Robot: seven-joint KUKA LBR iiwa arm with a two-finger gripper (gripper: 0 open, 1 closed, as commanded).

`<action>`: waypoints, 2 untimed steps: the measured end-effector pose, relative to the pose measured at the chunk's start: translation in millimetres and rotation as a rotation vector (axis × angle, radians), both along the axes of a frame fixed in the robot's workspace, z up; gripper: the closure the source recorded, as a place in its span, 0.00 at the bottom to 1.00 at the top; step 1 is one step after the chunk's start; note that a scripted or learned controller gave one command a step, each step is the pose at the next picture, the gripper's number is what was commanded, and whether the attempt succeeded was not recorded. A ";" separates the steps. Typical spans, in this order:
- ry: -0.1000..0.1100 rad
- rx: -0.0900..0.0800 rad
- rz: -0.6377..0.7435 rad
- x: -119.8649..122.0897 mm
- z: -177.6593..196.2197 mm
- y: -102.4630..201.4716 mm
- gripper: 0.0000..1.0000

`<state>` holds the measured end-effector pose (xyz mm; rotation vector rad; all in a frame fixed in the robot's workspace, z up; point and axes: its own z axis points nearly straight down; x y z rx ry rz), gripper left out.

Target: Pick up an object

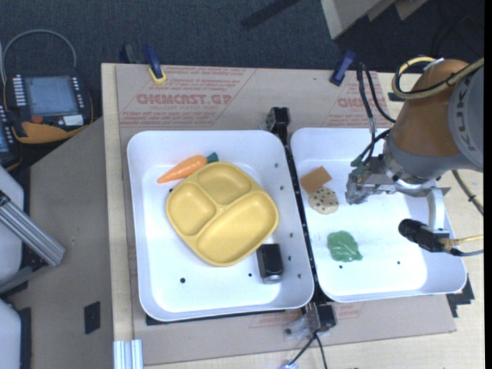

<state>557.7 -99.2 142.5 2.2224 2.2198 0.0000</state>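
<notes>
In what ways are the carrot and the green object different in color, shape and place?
The carrot is orange with a green tip; the green object is green all over. The carrot is long and tapered, while the green object is a rounded, lumpy blob. The carrot lies in the left bin, touching the yellow divided plate; the green object lies in the right bin, apart from other items. Both are small and rest flat on a bin floor.

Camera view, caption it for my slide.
Grey arm's gripper hovers in right white bin beside speckled round cookie; left white bin holds yellow divided plate.
</notes>
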 end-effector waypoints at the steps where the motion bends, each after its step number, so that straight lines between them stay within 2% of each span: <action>1: 0.000 -0.001 0.002 1.2 56.4 6.8 1.00; 2: -0.003 -0.001 0.002 2.1 87.8 6.7 1.00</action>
